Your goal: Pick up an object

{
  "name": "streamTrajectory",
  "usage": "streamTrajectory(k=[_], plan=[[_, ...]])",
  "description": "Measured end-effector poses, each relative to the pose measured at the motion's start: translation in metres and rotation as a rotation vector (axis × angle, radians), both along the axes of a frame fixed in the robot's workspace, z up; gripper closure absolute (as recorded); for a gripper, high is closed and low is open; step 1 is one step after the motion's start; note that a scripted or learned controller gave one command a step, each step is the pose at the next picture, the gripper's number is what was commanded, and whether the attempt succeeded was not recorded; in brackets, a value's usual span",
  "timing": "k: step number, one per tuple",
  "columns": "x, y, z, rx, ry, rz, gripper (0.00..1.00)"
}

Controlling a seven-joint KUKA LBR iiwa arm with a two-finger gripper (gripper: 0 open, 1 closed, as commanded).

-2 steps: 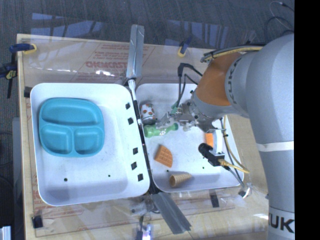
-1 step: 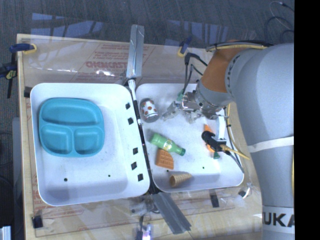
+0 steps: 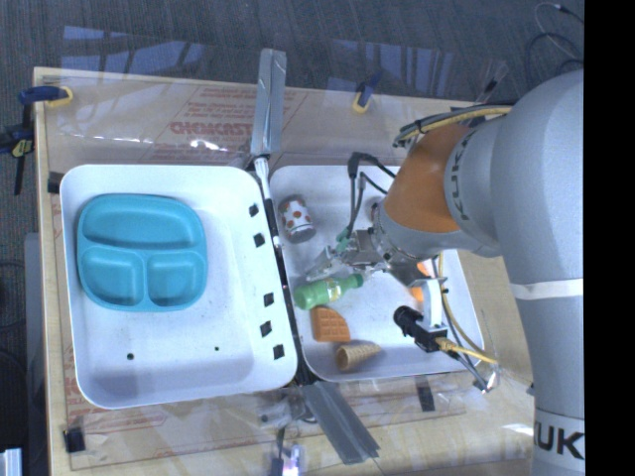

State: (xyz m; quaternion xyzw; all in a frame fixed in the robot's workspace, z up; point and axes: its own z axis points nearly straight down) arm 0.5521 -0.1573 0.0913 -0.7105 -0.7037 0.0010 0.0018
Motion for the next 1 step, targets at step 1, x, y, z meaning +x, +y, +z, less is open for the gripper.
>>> streamTrajectory(k=[1], plan=[[-0.0417, -0.034, 0.0, 0.0, -0.001, 0.063, 0.0]])
